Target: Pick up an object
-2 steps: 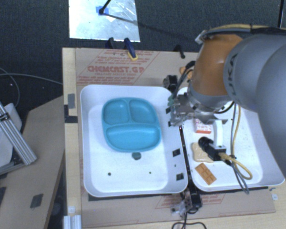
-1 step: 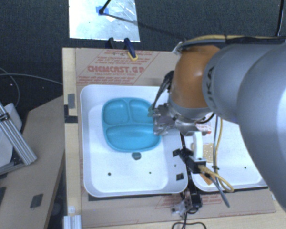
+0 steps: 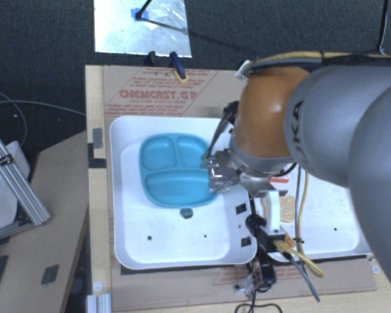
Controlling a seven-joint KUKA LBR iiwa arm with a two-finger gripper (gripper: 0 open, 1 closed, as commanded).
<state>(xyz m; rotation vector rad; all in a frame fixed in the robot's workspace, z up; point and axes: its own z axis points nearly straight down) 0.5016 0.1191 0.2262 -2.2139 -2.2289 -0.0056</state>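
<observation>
While the arm [image 3: 326,129] leans in from your right and covers much of the right bin [image 3: 332,240], look to the left bin [image 3: 176,256], where the blue plate [image 3: 173,168] lies flat in the upper middle of the floor. You have one relation to judge before anything else: the plate sits directly to the left of the gripper [image 3: 216,173], with the metal at the wrist's end hanging over or against the plate's right rim — from this slanted view you cannot tell whether it touches. You cannot tell either how the gripper is set; the orange band [image 3: 267,116] and the grey wrist hide that part. The plate is a smooth, matte plastic tray with rounded corners and three shallow compartments, two small ones toward the top and one wide one below, so its longer side runs roughly up and down the picture, slightly tilted. Just below its lower edge lies a small dark object [image 3: 186,212] on the white floor, apart from the plate and too small to name. A thin raised rim is likely the only hold the plate offers, so I judge a grasp at the near right edge to be the shortest move — the flat middle gives nothing to close on.
</observation>
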